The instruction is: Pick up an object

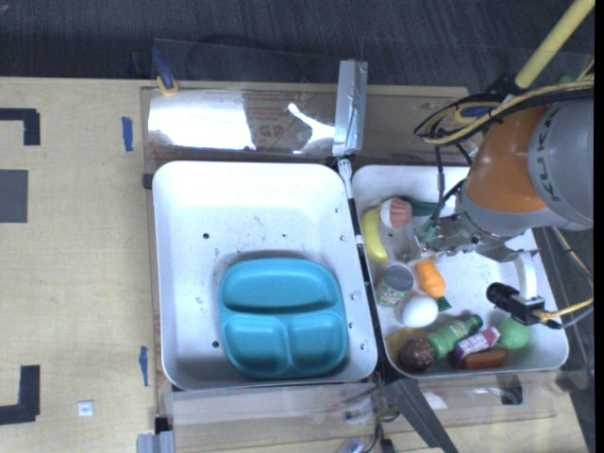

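Jaws (436, 237), state indiscernible, low in right bin (552, 352) just above carrot (430, 276); carrot's long axis runs roughly up-down, beside egg (419, 310) and banana (374, 235); teal tray (282, 317) in left bin (179, 215)

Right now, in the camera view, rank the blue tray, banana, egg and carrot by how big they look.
1. Blue tray, by far the largest.
2. Banana.
3. Egg and carrot look about alike, and the gripper partly covers the carrot, so I won't rank them.
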Robot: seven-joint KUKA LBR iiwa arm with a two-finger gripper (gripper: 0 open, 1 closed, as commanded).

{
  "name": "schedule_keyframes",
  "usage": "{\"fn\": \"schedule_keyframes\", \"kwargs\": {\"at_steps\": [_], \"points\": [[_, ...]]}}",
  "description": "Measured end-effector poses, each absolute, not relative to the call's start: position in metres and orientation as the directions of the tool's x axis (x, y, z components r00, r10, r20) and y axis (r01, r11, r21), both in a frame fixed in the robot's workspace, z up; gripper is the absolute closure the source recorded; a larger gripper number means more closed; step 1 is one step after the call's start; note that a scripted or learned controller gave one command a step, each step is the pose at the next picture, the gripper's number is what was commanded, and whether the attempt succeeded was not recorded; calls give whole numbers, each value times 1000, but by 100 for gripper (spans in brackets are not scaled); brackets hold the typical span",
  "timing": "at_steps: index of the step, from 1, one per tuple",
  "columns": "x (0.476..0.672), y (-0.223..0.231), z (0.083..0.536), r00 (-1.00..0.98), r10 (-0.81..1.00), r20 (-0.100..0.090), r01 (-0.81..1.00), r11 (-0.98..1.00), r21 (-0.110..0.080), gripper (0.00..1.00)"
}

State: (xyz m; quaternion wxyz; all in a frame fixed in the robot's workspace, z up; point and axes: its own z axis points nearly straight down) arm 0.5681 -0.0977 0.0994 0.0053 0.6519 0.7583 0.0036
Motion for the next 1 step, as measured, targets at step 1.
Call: {"fn": "schedule_keyframes", "kwargs": {"at_steps": [1], "points": [[603,-41,188,-79,997,1,997,79,7,100]]}}
